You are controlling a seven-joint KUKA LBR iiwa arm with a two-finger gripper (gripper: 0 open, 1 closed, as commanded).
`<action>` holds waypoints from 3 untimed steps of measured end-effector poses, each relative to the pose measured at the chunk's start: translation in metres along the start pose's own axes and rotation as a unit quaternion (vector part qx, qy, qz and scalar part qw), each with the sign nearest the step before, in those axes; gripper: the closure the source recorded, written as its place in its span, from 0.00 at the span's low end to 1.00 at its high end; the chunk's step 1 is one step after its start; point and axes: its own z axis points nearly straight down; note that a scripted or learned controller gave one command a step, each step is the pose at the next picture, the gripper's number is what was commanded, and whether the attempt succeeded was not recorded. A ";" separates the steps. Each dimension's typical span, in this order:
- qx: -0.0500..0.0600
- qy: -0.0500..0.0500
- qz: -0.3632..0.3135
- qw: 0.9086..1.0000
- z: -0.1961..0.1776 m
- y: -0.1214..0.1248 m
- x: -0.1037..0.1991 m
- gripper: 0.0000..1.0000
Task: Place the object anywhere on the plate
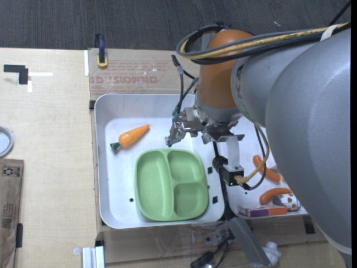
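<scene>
One toy carrot [131,136], orange with a green stub, lies flat on the floor of the left bin [106,166], near its upper-left corner, tip pointing up-right. Nothing touches it. Just below and to its right sits one green plate [172,184] with three compartments, all bare; carrot and plate lie near each other but apart.

The tool [177,132] hangs over the bin's upper middle, right of the carrot's tip and above the plate's top rim. Its small metal parts blur together against the white floor, so cannot tell whether it is released or clenched; nothing visible is carried in it.

Step in hand, as judged: approach before the pick; the carrot is not yet lifted. The next move calls for shifting left over the carrot, lining up across its narrow body, descending, closing, then a short carry down-right to any compartment.

Right bin [290,212]: two orange sausage-like pieces and one small box, partly hidden by the arm [301,110]. Bins on the counter [44,127]: two.
</scene>
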 end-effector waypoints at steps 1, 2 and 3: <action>0.000 0.000 0.040 0.999 0.095 -0.024 0.065 0.00; -0.016 0.006 0.094 0.995 0.094 -0.067 0.009 0.00; 0.001 -0.001 0.191 0.982 -0.007 -0.071 0.103 0.00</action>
